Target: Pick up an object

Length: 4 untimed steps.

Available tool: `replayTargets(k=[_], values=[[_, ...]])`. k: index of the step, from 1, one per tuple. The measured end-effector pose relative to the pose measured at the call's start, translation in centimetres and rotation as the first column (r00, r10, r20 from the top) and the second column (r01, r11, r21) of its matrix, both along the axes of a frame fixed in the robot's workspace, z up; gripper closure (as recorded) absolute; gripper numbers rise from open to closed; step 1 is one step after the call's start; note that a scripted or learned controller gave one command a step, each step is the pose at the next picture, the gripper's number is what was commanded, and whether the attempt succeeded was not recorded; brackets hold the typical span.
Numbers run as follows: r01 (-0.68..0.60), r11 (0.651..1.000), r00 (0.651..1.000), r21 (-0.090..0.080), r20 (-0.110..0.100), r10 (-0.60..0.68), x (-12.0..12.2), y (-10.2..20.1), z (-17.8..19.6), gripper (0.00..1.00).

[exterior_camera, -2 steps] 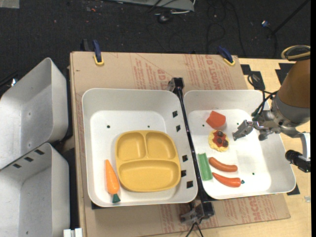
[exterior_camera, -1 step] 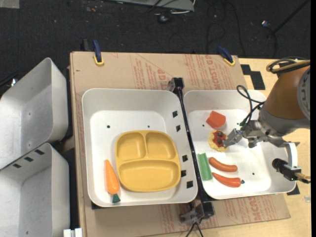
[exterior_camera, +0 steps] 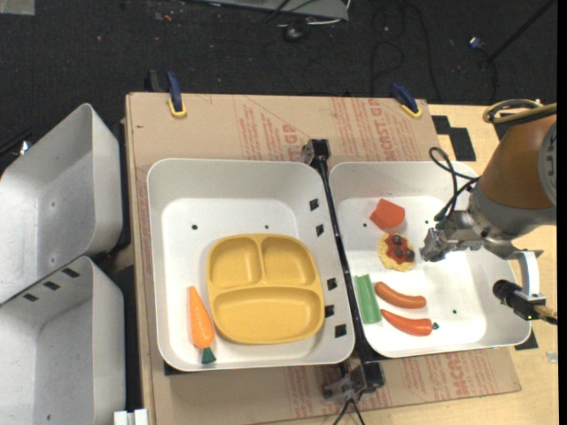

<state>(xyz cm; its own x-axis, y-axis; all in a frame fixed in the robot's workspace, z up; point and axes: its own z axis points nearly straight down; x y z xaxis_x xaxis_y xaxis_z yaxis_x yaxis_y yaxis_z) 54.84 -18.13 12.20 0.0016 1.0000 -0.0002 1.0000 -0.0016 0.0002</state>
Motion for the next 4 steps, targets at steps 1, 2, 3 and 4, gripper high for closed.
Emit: replayTargets(k=[1,2,3,4], values=[[-0.003,1.0,1.0,-0.002,0.006,0.003,0.6,-0.3,6.2,1.0],[-0.005,1.0,1.0,-0.002,0.005,0.005,1.5,-0.1,10.9,1.0],[-0.004,1.0,1.0,-0.002,0.005,0.004,1.6,-0.2,15.1,1.0],[-0.009,1.0,1.0,0.002,-0.002,0.009,1.4,5.7,13.7,1.0]])
